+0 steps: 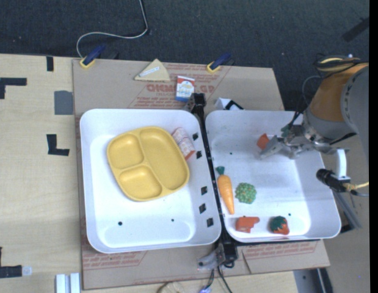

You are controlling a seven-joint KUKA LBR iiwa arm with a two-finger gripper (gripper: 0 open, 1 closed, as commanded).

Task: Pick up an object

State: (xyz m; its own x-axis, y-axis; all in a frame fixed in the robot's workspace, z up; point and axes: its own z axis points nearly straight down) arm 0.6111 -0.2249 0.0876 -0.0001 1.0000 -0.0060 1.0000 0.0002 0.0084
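- Down low over the right bin (311,224), gripper (269,148) reaching in from the right, orange-banded arm (335,96) behind it.
- Right at the fingertips: a small orange-red block (262,141), touching or just beside the claw's tip.
- Can't tell whether that block sits between the fingers or merely next to them; too small and too blurred to call, so no saying how wide the claw stands or whether anything is held.
- Elsewhere in the right bin: a toy carrot (225,192) by the left wall, a green broccoli piece (245,193) just beside it, an orange-red toy (247,223) near the front rim, and a red-and-green strawberry-like piece (278,225) to its right.
- Over in the left bin (97,224): a yellow divided plate (147,162), with a small pinkish packet (184,141) against its upper right edge.
- Judging progress: approach looks done, grasp unconfirmed, lift not yet made; nothing visibly off the bin floor.
- Left to do, by the look of it: secure the block and raise it clear.
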